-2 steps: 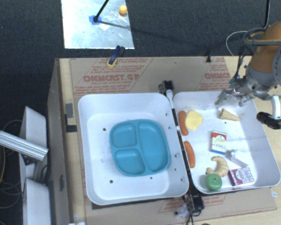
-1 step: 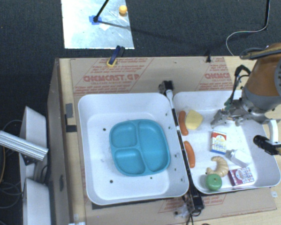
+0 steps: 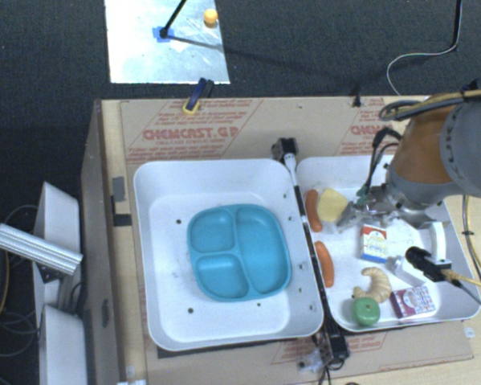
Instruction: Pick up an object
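The right bin [image 3: 452,313] holds several small things. A yellow cheese wedge [image 3: 332,204] lies at its upper left beside an orange-red sausage [image 3: 312,210]. A second sausage [image 3: 325,264] lies lower along the left wall. A white and red carton [image 3: 373,243] sits mid-bin. Below it are a tan croissant [image 3: 374,283], a green apple [image 3: 365,311] and a maroon packet [image 3: 412,302]. My gripper [image 3: 358,211] hangs low between the cheese wedge and the carton, just right of the wedge. I see nothing held in it.
The left bin [image 3: 158,232] holds a blue divided plate [image 3: 238,251]. A small grey tube [image 3: 395,265] lies right of the croissant. The arm's grey body and orange band cover the right bin's upper right.
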Controlling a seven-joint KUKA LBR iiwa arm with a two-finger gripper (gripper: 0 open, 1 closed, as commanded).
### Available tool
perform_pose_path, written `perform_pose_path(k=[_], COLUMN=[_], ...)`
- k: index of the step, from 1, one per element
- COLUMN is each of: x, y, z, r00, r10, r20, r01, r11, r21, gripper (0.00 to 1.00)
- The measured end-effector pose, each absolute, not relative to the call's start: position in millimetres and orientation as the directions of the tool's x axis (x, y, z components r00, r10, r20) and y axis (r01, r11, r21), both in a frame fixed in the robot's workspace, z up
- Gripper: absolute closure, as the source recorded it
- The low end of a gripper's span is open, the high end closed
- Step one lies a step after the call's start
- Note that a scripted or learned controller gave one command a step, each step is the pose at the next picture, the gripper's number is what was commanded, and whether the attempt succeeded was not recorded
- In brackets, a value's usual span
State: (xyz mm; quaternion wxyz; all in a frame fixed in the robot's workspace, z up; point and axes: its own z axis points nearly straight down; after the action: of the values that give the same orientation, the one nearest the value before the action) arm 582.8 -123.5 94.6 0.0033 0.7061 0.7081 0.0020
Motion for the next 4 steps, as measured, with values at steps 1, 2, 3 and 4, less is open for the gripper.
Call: perform_pose_path(k=[1, 2, 3, 4], x=[563.9, 578.5, 655.3, 604.0], y=[-125, -162, -148, -129], z=[90, 96, 85, 84], r00=[-0.003, -0.001, -0.003, -0.002], r10=[1.000, 1.000, 1.000, 1.000], r20=[-0.007, -0.002, 0.000, 0.000], r01=[1.000, 1.000, 1.000, 1.000], r11=[0.003, 0.001, 0.003, 0.002], r21=[0.020, 0.003, 0.003, 0.001], gripper=[0.00, 0.00, 0.00, 0.00])
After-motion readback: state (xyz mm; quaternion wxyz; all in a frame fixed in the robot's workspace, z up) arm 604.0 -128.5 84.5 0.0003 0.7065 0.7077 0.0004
